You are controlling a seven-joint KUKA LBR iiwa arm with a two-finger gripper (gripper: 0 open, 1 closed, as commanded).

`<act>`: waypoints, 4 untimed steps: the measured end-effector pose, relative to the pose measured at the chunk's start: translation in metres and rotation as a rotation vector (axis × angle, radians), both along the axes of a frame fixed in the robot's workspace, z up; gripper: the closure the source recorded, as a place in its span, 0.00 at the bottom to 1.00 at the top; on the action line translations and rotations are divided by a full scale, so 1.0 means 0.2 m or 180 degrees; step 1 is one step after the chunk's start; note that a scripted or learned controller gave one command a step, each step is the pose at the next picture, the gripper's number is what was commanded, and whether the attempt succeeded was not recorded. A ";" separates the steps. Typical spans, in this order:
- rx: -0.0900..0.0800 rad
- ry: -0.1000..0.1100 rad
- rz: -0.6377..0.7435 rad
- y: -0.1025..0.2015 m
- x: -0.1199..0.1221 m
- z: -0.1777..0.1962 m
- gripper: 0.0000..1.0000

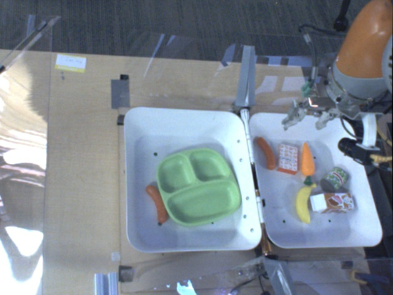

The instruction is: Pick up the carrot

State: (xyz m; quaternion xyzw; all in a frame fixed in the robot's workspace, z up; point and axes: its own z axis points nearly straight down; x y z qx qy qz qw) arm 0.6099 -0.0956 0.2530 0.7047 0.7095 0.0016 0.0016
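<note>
The carrot [307, 160] lies in the right bin [362, 235], in the upper middle of its floor, its orange body running roughly top to bottom in the frame with a small green tip at the lower end. Just to its left, nearly touching, sits a small red and white checked packet [287, 158], and further left a brown-orange sausage [266, 153] lies at a slant near the bin's left wall. Below the carrot, a yellow banana [303, 204] curves downward, close to the carrot's green tip. To the banana's right rests a small carton [332, 202] with a white end and a red-brown printed face, and above that a green-labelled can [336, 177] lies on its side.

The gripper [309, 112] hangs over the upper edge of the right bin, above and apart from the carrot, with the grey arm and its orange band [368, 39] filling the upper right of the frame. The jaws stand spread apart, with nothing between them.

In the left bin [141, 226], a green divided plate [198, 186] with three compartments sits near the centre. A second sausage [157, 203] lies along the plate's lower left rim, touching it. Both bins rest side by side on the pale wooden worktop [73, 165].
</note>
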 end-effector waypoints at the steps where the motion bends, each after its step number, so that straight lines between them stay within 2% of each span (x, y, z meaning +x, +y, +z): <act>1: -0.0004 0.0002 0.0235 -0.43 -0.07 -0.69 0.00; 2: -0.0019 -0.0058 0.0175 -0.44 -0.09 -0.79 0.00; 3: -0.0017 -0.0085 0.0184 -0.43 -0.08 -0.72 1.00; 4: -0.0003 -0.0011 -0.0300 -0.01 0.18 -0.10 1.00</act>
